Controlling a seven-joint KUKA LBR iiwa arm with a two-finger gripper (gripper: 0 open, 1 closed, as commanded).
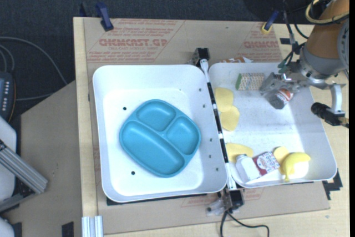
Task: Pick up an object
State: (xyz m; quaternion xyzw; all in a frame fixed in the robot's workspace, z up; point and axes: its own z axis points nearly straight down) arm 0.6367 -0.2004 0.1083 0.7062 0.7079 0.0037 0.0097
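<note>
The gripper [275, 91] hangs low over the far part of the right bin [310, 141], its grey fingers angled down around a small cylinder with a red patch — whether that is part of the tool or an object in its grasp cannot be told, and neither can whether it is clenched or released. The arm [327, 41], orange above the wrist, reaches in from the bin's far right corner.

Just left of the gripper, against the bin's far wall, lies a speckled green sponge [250, 81]. Further left, along the wall the bin shares with its neighbour, sit two pale yellow pieces [226, 108], one touching the other. At the near wall are a third yellow piece [238, 149], a white bottle [256, 166] with a red label lying on its side, and a lemon [295, 164] just beside it. Left of the right bin, the left bin [105, 119] holds a blue divided plate [160, 137].

The step in hand looks like the descent or closing at the pick point. Next, by this reading, the call is a firm close and a straight lift clear of the wall and the sponge; if nothing is caught, a fresh target is needed — the lemon looks the easiest.
</note>
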